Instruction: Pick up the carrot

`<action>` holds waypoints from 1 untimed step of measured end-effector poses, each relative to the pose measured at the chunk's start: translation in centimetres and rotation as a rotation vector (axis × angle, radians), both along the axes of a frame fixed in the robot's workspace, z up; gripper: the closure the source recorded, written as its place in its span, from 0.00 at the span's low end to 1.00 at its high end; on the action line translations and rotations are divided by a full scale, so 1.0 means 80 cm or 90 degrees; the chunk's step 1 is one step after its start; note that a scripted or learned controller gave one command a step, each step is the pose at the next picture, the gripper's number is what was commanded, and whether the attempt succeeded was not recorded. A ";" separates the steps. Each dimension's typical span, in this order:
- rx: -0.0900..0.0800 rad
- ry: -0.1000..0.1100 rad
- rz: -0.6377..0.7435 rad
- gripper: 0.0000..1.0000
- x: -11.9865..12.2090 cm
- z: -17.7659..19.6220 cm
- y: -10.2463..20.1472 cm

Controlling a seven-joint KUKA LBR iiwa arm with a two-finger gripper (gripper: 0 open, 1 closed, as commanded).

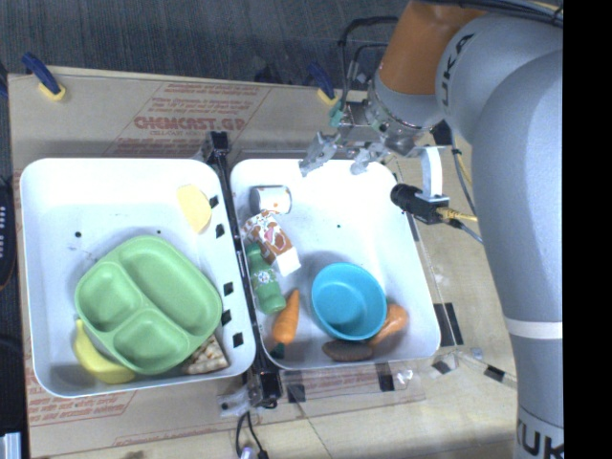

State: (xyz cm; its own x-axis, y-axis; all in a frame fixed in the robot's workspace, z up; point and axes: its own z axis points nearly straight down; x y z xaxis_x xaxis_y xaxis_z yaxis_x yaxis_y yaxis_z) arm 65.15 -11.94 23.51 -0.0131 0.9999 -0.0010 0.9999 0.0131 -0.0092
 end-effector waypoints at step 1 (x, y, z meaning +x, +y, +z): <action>0.001 0.000 0.057 0.00 -0.088 -0.031 -0.045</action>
State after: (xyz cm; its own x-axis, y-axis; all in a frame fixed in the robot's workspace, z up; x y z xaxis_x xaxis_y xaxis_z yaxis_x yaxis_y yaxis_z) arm 58.09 -15.54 20.99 -0.1029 0.9947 0.0001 0.9946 0.1029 -0.0098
